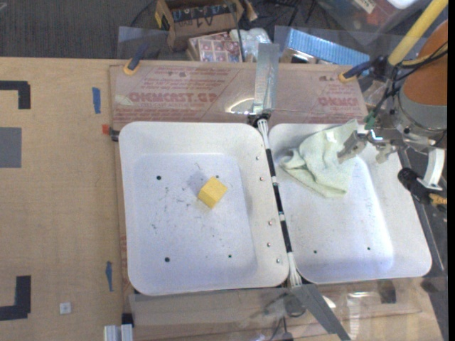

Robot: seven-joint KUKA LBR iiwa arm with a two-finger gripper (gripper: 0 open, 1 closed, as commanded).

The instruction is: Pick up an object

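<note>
The cloth (321, 163) is pale green, soft and crumpled, lying at about 11 o'clock in the right bin (398, 261). The gripper (351, 148) has one corner of it pinched between its nearly closed fingers. A small yellow block (212, 192) sits near the middle of the left bin (142, 155).

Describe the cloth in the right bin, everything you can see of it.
The cloth is pale yellow-green, soft and crumpled, bunched into a loose heap with folds and a corner trailing toward the divider between the bins. It lies in the far part of the right bin, on its floor. The gripper is at its far right edge, seemingly touching it; a grasp cannot be confirmed.
</note>
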